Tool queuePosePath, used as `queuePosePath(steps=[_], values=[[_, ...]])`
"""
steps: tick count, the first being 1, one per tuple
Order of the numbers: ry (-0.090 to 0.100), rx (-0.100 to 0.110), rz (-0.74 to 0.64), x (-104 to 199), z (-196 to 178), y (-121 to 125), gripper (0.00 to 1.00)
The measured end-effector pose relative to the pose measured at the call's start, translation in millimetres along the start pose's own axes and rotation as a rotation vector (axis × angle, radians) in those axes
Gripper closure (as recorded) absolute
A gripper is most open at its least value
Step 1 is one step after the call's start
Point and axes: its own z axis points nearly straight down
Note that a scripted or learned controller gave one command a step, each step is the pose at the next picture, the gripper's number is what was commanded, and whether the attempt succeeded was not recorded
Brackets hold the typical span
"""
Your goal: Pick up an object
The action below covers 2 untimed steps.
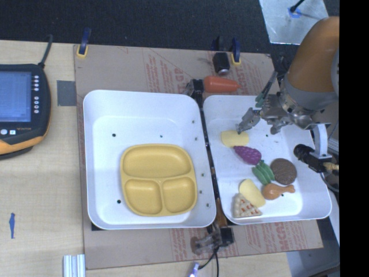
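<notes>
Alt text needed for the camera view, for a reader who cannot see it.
The gripper hangs over a pale yellow piece in the right bin, among toy foods. The left bin holds a yellow divided tray.

Two shallow white plastic bins: the left bin (98, 154) and the right bin (314, 203). One yellow three-compartment plastic tray (158, 179) sits in the left. Seven small toy foods lie in the right. One orange plastic carrot (219, 85) lies on the bench.
</notes>
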Motion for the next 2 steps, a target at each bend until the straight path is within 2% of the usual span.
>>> queuePosePath(steps=[1,2], values=[[-0.001,0.002,0.000,-5.9,92.7,7.5,0.00],[0.000,0.001,0.000,-11.3,121.1,1.2,0.00]])
